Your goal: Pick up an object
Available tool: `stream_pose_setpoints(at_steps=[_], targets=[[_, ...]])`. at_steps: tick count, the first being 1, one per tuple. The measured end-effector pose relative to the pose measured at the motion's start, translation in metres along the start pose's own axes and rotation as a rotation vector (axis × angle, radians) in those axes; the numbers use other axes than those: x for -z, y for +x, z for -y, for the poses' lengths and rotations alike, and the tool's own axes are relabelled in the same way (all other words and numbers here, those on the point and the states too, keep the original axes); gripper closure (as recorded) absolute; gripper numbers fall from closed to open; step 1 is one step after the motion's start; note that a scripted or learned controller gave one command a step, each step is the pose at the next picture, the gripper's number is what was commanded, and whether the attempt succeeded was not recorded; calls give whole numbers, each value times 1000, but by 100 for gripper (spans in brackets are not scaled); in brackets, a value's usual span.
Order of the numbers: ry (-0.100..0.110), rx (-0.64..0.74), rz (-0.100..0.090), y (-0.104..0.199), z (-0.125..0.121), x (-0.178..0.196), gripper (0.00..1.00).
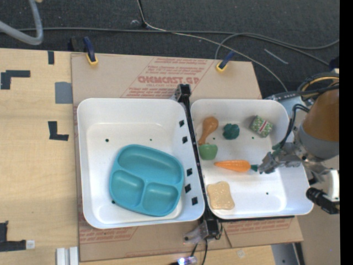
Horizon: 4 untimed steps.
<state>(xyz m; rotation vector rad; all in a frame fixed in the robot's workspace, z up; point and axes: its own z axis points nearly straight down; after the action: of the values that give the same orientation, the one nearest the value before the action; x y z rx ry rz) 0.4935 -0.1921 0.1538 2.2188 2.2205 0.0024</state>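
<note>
End effector [268, 165] low in right bin [276, 200], beside carrot [232, 166]; grip state unclear

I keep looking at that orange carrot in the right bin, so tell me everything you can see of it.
The carrot looks like a plastic toy: a smooth orange body tapering to a point at its left end, with a small teal-green stub at its right end. It lies flat and roughly level on the floor of the right bin, near the middle. The claw sits right at its green end; whether they touch is unclear.
</note>
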Motion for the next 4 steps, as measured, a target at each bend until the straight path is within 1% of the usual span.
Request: stream_pose_setpoints(at_steps=[1, 2, 3, 4], targets=[[-3, 1, 2, 0, -8, 61, 100], [-1, 1, 1, 0, -9, 104, 100], [4, 4, -1, 48, -16, 89, 100], [4, 7, -2, 110, -29, 87, 100]])
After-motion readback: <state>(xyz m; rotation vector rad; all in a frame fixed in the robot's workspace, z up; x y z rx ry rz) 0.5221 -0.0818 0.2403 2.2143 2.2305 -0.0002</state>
